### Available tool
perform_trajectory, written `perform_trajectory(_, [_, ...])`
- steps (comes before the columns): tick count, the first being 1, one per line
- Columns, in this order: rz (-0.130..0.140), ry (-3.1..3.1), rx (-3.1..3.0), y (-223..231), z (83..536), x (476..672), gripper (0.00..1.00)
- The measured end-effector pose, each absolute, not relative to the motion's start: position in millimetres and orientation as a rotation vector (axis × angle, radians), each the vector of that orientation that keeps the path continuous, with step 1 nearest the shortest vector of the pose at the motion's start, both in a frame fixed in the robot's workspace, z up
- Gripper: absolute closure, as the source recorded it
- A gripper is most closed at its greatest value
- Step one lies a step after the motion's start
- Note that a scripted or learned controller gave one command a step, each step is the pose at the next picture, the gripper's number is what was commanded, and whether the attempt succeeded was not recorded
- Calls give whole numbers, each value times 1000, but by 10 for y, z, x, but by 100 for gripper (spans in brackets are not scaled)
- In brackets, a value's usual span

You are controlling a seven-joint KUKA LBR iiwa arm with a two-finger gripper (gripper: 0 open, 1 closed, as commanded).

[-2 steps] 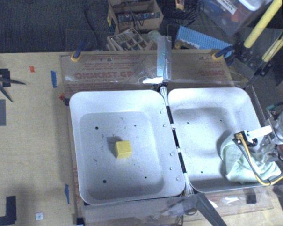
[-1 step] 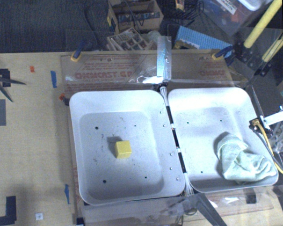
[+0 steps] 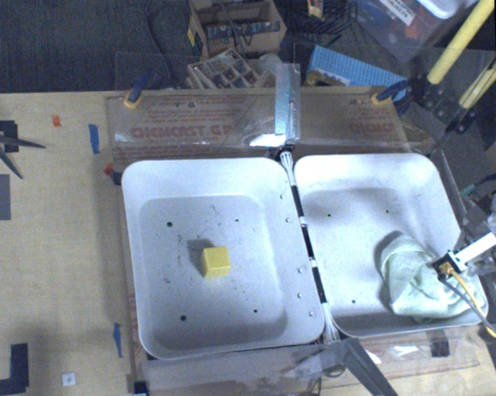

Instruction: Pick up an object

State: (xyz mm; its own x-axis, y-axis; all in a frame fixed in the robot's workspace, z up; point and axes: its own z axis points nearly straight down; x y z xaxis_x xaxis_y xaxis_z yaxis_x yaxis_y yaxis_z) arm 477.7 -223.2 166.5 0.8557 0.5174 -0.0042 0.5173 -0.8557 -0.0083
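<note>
A small yellow cube (image 3: 216, 261) rests on the floor of the left white bin (image 3: 149, 197), a little left of the bin's middle, with nothing touching it. A crumpled pale greenish-white cloth (image 3: 412, 280) lies bunched in the front right corner of the right white bin (image 3: 354, 188).
The two bins meet at a raised rim (image 3: 303, 240) down the middle. A cardboard sheet (image 3: 196, 125) lies behind the bins. Scissors (image 3: 3, 142) and bits of blue tape sit on the wooden bench to the left.
</note>
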Motion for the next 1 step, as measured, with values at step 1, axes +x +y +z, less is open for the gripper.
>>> perform_trajectory(1, [12, -349, -3115, -2232, 1212, 4772, 100])
